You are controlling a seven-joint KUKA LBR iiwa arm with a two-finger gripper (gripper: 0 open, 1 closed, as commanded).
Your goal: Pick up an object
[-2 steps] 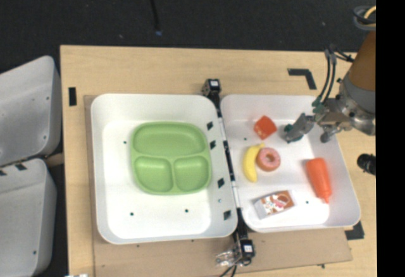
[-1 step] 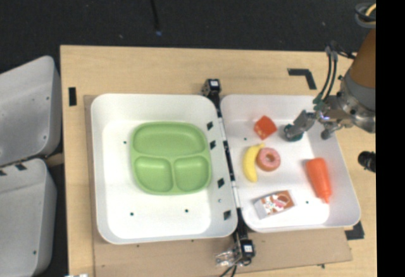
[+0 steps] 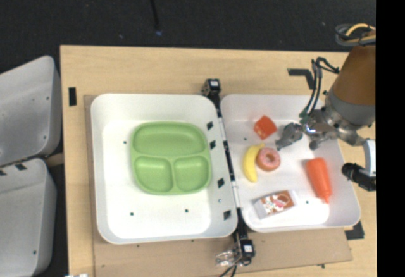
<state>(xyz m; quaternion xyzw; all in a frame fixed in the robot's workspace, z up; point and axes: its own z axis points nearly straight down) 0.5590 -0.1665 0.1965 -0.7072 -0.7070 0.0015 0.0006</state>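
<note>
The arm [image 3: 354, 89] runs off the right edge, its base unseen.

You have a tabletop [image 3: 145, 70] of pale wood-look board, matt and smooth. Both white bins, left [image 3: 114, 206] and right [image 3: 237, 111], read as smooth plastic with a soft sheen. The green divided tray [image 3: 169, 157] looks like matt moulded plastic. At 3 o'clock the carrot [image 3: 319, 178] is orange plastic, slightly glossy; the banana [image 3: 251, 164], pink doughnut [image 3: 269, 160] and red block [image 3: 265, 126] look likewise smooth plastic. The small packet [image 3: 274, 203] has a printed, glossy face. The pincer [image 3: 289, 136] appears dull grey metal.
</note>
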